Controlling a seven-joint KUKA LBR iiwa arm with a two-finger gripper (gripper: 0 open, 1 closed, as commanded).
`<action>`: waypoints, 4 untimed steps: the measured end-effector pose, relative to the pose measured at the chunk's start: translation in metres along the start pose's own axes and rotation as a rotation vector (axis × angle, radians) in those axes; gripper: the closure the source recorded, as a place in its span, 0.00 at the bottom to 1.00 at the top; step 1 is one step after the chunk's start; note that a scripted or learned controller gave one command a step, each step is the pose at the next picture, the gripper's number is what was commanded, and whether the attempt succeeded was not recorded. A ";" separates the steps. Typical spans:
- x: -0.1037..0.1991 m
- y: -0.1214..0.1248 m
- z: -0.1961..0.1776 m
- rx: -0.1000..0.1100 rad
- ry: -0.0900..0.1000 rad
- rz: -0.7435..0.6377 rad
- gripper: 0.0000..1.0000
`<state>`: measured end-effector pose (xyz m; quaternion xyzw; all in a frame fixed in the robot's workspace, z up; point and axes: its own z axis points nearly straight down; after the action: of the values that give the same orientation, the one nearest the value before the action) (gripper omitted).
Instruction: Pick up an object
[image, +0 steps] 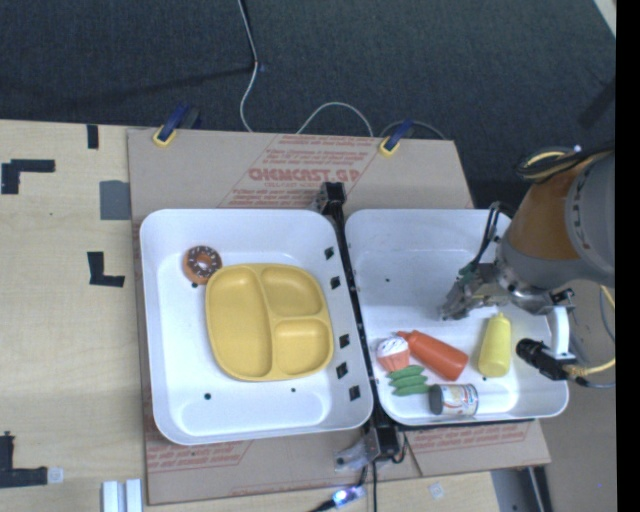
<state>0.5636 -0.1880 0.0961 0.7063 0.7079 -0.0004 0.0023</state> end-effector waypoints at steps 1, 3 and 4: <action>-0.002 0.003 -0.042 0.002 0.004 0.001 1.00; -0.003 -0.001 -0.151 -0.001 0.002 0.000 1.00; 0.051 0.008 -0.157 0.002 0.004 -0.002 1.00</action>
<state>0.5714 -0.1360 0.2529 0.7057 0.7085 0.0003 0.0000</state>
